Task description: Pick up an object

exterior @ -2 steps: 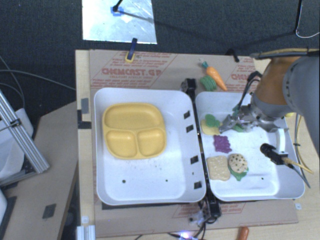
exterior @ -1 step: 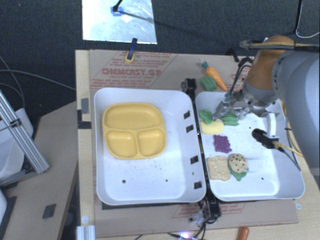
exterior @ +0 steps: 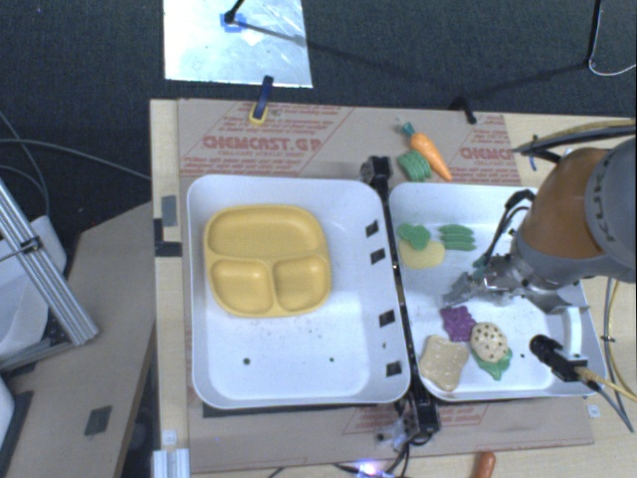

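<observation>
The right white bin (exterior: 557,195) holds several toy foods. A yellow piece with a green top (exterior: 419,247) and a green ridged piece (exterior: 457,236) lie at the back. A purple grape bunch (exterior: 457,322), a round speckled cookie on a green leaf (exterior: 490,345) and a tan toast slice (exterior: 443,361) lie at the front. My gripper (exterior: 468,287) hangs low over the middle of this bin, just above the grapes and below the yellow piece. Nothing shows held in it.
The left white bin (exterior: 229,386) holds a yellow divided plate (exterior: 267,259). A toy carrot (exterior: 426,153) lies on the cardboard behind the right bin. The grey arm with its orange band (exterior: 562,222) covers the right bin's right side. A black divider (exterior: 390,267) runs between the bins.
</observation>
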`<state>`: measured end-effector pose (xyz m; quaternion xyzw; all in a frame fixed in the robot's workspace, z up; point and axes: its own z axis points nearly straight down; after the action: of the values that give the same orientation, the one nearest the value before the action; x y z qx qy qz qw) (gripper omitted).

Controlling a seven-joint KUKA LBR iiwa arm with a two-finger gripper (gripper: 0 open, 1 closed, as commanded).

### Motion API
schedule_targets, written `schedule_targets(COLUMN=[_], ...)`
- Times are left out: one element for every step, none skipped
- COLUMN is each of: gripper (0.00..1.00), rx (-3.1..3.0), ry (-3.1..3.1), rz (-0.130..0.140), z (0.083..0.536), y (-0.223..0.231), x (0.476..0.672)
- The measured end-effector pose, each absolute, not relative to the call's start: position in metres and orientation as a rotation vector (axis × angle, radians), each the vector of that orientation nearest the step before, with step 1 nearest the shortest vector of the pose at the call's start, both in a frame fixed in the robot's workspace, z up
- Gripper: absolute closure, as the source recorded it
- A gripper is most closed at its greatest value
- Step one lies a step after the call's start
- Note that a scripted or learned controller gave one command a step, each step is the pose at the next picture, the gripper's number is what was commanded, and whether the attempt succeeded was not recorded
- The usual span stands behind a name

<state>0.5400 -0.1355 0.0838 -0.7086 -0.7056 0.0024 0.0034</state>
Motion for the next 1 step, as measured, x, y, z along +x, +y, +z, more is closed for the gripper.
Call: schedule_targets(gripper=[0.00], rx=[-2.217], ry=[-2.220], rz=[0.001], z=[0.0837], y=[-0.0967], x=[0.4978])
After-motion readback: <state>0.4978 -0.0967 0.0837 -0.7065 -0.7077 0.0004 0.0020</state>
